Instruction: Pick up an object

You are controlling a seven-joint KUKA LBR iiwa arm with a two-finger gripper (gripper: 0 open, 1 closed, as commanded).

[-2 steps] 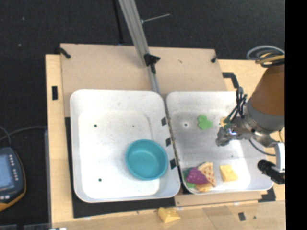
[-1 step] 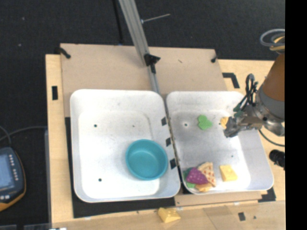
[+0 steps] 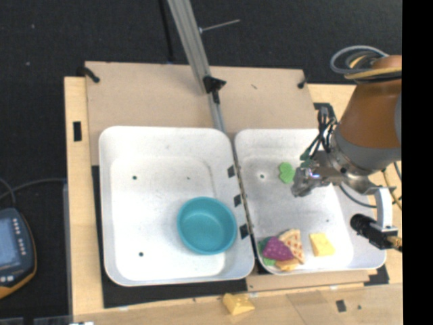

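Starting far left of the claw (image 3: 302, 183): noting a handheld screen unit (image 3: 13, 249) lying off the bench (image 3: 149, 87), cable trailing from it.

Moving right: logging the left bin (image 3: 135, 154), well left of the claw, holding a teal bowl (image 3: 206, 224) sitting upright in its near right corner, lower than the claw and well apart from it.

Noting a grey metal pole (image 3: 193, 39) slanting down from the top of the view, ending above the seam between the two bins, up and left of the claw.

Spotting a yellow wedge (image 3: 238, 304) lying on the bench outside the bins, far below the claw and to its left.

Reaching the right bin (image 3: 264, 147): finding a green piece (image 3: 287, 173) lying just left of the claw, right against it or nearly so; not managing to tell whether touching or gripped.

Logging a cluster along the near wall, below the claw and well apart from it: a purple piece (image 3: 276, 249) slightly left, a waffle slice (image 3: 292, 244) touching it almost straight below, a yellow block (image 3: 322, 244) slightly right, lying separate.

Recording the claw hanging low over the middle of the right bin, pointing down; not managing to tell whether released or clenched.

Ending right of the claw: noting the arm (image 3: 371, 107) looming above and behind, orange band showing, cables looping down its left side.
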